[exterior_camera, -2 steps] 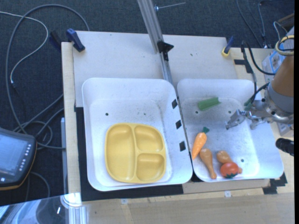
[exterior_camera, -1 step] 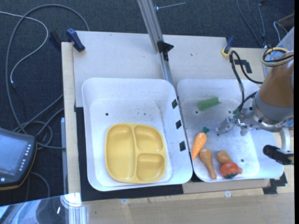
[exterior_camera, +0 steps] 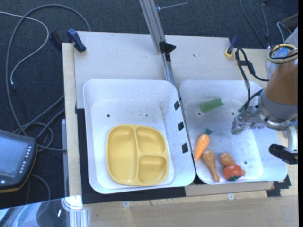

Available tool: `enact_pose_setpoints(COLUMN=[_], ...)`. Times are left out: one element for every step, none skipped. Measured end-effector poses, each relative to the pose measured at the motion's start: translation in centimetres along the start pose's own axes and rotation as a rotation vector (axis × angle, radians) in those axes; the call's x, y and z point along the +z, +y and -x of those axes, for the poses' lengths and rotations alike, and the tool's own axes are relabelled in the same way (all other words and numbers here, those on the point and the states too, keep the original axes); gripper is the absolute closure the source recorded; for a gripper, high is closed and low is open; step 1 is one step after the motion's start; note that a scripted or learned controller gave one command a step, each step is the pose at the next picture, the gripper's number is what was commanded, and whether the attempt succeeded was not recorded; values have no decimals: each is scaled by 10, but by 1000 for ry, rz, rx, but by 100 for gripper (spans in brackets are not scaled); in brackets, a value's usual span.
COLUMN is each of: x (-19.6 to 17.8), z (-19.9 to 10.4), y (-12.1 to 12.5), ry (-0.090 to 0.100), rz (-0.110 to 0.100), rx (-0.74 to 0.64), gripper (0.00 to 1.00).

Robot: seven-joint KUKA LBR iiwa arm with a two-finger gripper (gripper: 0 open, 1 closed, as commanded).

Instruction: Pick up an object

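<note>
The right-hand shallow white plastic bin (exterior_camera: 189, 91) holds the pickable things: a flat green plastic block (exterior_camera: 211, 104) toward its twelve o'clock, a small orange toy carrot with a green top (exterior_camera: 202, 145) near its seven o'clock, a tan toy drumstick (exterior_camera: 211, 163) just at the carrot's five o'clock, and a red toy tomato (exterior_camera: 233, 172) touching a small tan lump (exterior_camera: 226, 158) at the bin's six o'clock.

All look like hollow plastic play food: light, stiff, smooth and probably slippery, not fragile. The carrot and drumstick taper, so I would judge the thickest part across the narrow axis the best hold; the round tomato may roll out of a pinch. The green block, lying apart from the rest, seems the easiest grasp, across its short width.

The two-finger gripper (exterior_camera: 238, 125) hangs over the bin's middle right, at the block's four o'clock, touching nothing; I cannot tell its opening. The grey arm (exterior_camera: 284, 86) comes in from three o'clock, wrist pointing down.

The left bin (exterior_camera: 94, 93) carries a yellow compartment tray (exterior_camera: 137, 153).
</note>
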State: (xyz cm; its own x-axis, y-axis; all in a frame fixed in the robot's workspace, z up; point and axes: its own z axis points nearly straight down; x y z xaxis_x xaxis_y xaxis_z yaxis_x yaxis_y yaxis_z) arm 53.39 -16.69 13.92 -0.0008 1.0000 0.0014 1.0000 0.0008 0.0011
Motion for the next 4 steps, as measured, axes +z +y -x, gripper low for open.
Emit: enact_pose_setpoints(x=[-46, -96, -122, -108], z=[-7, -3, -3, -57], y=[-1, 9, 11, 19], ry=[-3, -4, -3, 2], rz=[5, 6, 4, -3], rx=[-2, -1, -1, -6], gripper=[100, 100, 100, 100])
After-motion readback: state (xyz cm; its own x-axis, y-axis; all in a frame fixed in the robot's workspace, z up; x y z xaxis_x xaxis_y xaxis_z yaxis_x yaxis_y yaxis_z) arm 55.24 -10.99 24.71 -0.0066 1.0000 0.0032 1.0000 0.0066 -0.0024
